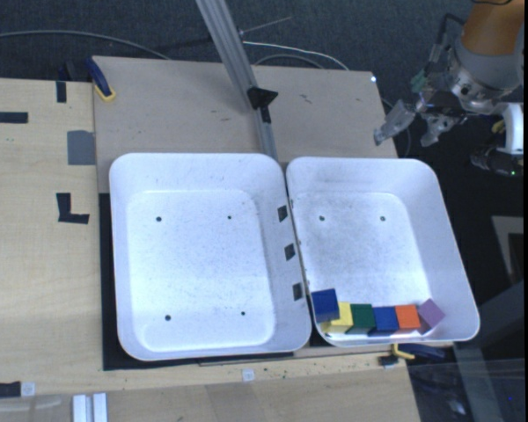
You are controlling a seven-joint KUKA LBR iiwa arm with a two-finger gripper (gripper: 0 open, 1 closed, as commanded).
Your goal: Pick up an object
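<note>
White plastic, both bins, sitting side by side on the bench with their inner rims touching. The left bin [198,253] holds nothing I can pick out apart from a few dark dots on its floor. The right bin [374,244] has all the objects, a little row of blocks packed along its near wall: a blue block [324,303] sitting on a yellow block [339,321] at the left end, then a green block [362,316], another blue block [385,318], an orange block [407,316] and a purple block [430,312] tilted up against the corner.

The gripper [414,123] hangs well above and behind the right bin, out past its far right corner, over the edge of the bench. Its two grey fingers [392,123] are spread apart with nothing between them (one points left, the other sits closer to the wrist). Above it the orange band of the arm [493,25] runs up out of the top right.

A slanted metal rail [231,51] crosses the board behind the bins, ending in a black clamp [261,99] near where the two rims meet. The blocks lie well apart from the gripper, at the opposite end of the right bin.
</note>
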